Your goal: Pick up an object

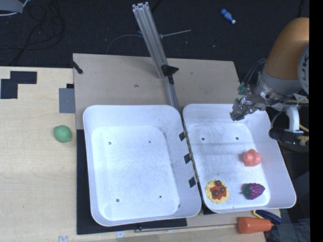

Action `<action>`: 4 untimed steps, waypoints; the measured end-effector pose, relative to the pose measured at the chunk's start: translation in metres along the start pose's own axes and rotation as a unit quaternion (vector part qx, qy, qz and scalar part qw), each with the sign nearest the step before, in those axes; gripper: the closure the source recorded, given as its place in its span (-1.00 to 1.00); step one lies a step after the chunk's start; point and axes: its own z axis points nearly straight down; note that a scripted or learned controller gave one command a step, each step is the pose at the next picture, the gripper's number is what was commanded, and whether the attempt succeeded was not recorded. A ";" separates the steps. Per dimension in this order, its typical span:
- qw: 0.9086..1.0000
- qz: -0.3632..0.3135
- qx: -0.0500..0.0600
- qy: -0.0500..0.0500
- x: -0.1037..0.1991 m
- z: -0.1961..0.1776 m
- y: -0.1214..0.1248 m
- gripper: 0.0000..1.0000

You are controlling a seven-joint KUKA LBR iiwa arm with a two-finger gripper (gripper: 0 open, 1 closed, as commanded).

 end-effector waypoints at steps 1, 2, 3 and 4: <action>1.000 -0.001 0.000 0.001 0.048 0.009 -0.020 1.00; 1.000 -0.001 0.000 0.001 0.100 0.015 -0.035 1.00; 1.000 -0.001 0.000 0.000 0.148 -0.001 -0.057 1.00; 1.000 -0.001 0.000 0.000 0.190 0.002 -0.069 1.00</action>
